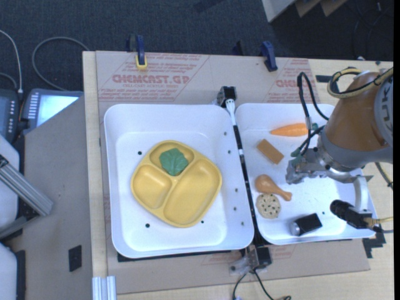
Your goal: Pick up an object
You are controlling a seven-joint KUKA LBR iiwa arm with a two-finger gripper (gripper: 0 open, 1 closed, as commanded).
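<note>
The right bin [350, 233] held the loose objects. An orange carrot [289, 130] lay near its far wall, a brown rectangular block [270, 151] sat just below and left of the carrot, a tan chicken drumstick [272, 185] lay lower down near the bin's left wall, and a round speckled cookie [268, 205] sat just beneath the drumstick, touching or nearly touching it. A small black block [305, 224] lay toward the near wall, right of the cookie.

The tool [299, 171] hung over the middle of this bin, right of the brown block and the drumstick, apart from both; nothing could be seen between its tips, and whether it was spread or closed could not be told. The arm [359, 124] reached in from the right, its orange band above the wrist.

The left bin [119, 167] carried a yellow divided plate [187, 199], with a green leafy piece [174, 161] in its far compartment. Both bins rested on the table [187, 70], whose far edge bore blue clamps [140, 45].
</note>
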